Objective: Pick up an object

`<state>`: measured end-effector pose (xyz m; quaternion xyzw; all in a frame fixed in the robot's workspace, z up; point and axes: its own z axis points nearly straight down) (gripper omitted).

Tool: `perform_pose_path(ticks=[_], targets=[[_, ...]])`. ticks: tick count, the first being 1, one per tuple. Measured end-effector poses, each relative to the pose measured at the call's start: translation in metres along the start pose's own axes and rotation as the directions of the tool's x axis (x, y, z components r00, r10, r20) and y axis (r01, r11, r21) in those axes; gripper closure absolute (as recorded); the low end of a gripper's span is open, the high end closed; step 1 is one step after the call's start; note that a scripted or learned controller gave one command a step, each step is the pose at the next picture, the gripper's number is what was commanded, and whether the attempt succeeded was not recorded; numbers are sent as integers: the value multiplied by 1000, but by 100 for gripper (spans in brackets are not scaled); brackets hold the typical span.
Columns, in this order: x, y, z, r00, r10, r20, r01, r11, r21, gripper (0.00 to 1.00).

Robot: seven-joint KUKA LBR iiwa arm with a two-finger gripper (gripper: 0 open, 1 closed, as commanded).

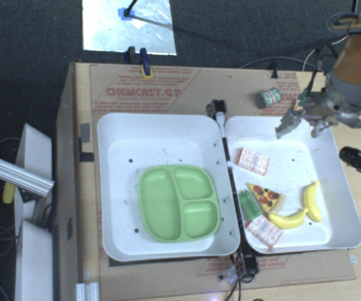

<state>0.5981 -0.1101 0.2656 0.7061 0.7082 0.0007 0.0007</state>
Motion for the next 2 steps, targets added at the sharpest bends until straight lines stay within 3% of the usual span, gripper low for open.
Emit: perform_pose_path(ticks=[1,2], targets=[[-53,-11,83,1000,3,1,-3,1000,3,0],[-97,-59,118,1000,2,1,-2,1000,1,0]])
